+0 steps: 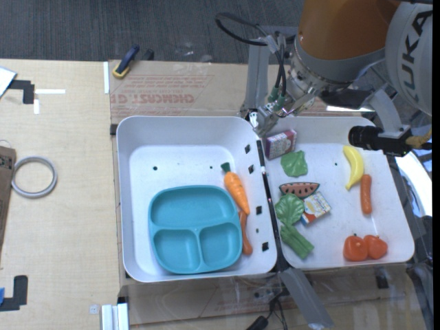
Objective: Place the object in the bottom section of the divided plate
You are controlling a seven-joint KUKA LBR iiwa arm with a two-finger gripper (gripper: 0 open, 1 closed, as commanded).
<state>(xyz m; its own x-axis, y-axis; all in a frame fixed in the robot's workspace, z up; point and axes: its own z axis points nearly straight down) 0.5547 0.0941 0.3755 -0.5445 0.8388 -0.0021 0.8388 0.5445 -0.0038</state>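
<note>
On the desk, side by side: left bin (130,157) with teal divided plate (185,215) toward the near side, carrot (237,191) against its right rim, outside every section. Right bin (402,218) with tomatoes (364,247), banana (353,165), watermelon slice (299,188), purple box (280,144). Over the far dividing edge, gripper (265,120), half lost among cables; grip impossible to tell.

cardboard sheet (180,88) reads "chemcyl", upside down; arm (412,29) shows "uk".
</note>
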